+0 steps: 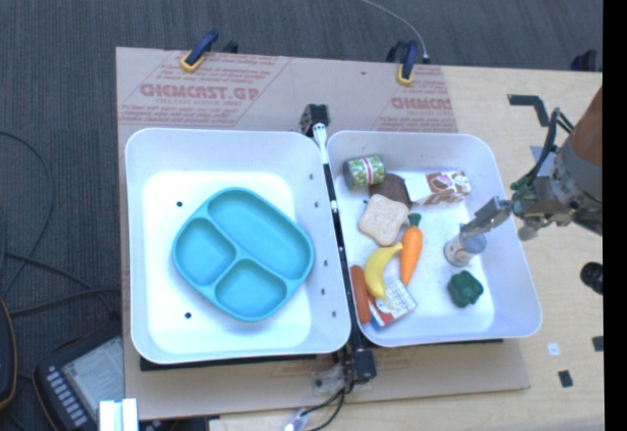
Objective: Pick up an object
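Bench, viewed from above: a cardboard sheet printed in red lettering, fixed at its far edge by two clamps with yellow tips, carries two shallow white bins side by side.

Left bin: one blue divided plate with three compartments, lying flat near the middle.

Right bin: a cluster of toy food toward its left half.
- Green can, on its side, at the far left corner.
- Dark brown piece, just beside the can and partly under the bread.
- Small carton with brown and white print, lying flat to the right of the brown piece.
- Bread slice, tan, at the centre of the cluster.
- Carrot, orange with a green top, pointing toward the near edge, touching the bread.
- Banana, yellow, just left of the carrot.
- Red sausage-like piece along the left wall.
- Flat printed packet below the banana.
- Dark green pepper-like piece, apart from the cluster, near the right side.

Arm: reaches in from the right, over the right bin's right wall. Gripper hangs above the bin floor, between the carrot and the green piece and just above the latter. Whether its fingers stand apart or together cannot be told from here; nothing is seen held.
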Tool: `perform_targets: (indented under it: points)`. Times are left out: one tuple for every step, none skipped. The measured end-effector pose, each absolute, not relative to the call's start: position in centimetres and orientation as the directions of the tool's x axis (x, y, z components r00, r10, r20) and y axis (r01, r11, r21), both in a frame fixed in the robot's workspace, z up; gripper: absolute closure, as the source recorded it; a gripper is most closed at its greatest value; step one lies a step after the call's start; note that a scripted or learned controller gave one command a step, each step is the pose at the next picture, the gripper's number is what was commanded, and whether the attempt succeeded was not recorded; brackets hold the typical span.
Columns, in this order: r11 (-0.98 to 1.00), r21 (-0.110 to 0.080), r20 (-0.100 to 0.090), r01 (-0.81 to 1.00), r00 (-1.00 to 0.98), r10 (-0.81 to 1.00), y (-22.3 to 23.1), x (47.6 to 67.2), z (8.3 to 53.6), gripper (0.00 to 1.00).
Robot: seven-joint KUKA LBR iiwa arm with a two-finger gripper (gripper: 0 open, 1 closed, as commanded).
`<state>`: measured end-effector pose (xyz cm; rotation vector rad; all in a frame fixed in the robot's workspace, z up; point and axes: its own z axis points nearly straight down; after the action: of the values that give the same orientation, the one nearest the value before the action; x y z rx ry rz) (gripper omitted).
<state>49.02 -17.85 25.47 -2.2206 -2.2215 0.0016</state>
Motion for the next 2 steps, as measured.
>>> perform_targets:
  points:
    - [-0.001,0.010,-0.002,1.000,0.001,1.000,-13.9,48.7,9.9,0.00]
    - [0.000,0.008,-0.004,1.000,0.000,1.000,-10.7,54.7,8.8,0.00]
